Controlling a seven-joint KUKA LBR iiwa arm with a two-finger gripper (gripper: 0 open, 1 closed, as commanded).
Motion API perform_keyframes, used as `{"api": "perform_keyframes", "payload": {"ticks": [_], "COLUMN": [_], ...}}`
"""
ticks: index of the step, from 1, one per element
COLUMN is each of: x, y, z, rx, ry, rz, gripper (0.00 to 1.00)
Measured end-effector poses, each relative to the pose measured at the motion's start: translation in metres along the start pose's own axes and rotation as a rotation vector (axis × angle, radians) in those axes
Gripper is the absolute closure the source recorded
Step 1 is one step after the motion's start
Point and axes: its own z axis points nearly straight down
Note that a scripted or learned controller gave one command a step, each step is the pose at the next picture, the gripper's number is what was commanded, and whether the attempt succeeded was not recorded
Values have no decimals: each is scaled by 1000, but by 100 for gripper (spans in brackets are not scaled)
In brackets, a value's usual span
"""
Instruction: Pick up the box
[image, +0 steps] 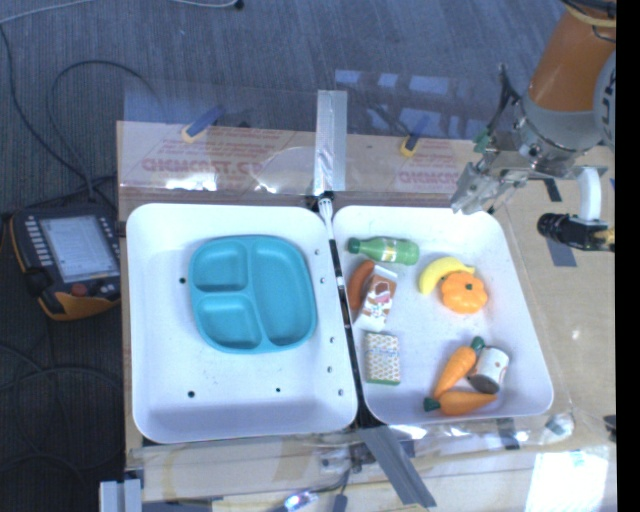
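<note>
Two box-like things lie in the right bin (520, 300) near its left wall: a small white and red carton (378, 300), and below it a flat box with a green checked face (381, 358). My gripper (476, 196) hangs over the far rim of the right bin, up and to the right of both boxes and well apart from them. Its fingers point down and left, stand open, and have nothing between them.
The right bin also holds a green bottle (384, 250), a banana (440, 271), an orange (464, 293), a sausage (358, 286), two carrots (456, 368) and a small can (489, 369). A blue divided plate (250, 292) lies in the left bin (160, 390).
</note>
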Motion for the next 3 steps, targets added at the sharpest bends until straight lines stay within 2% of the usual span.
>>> {"api": "perform_keyframes", "payload": {"ticks": [1, 3], "x": [-31, -30], "y": [21, 22], "z": [-57, -72], "rx": [-5, 4], "ry": [-3, -15], "rz": [423, 420], "gripper": [100, 100]}}
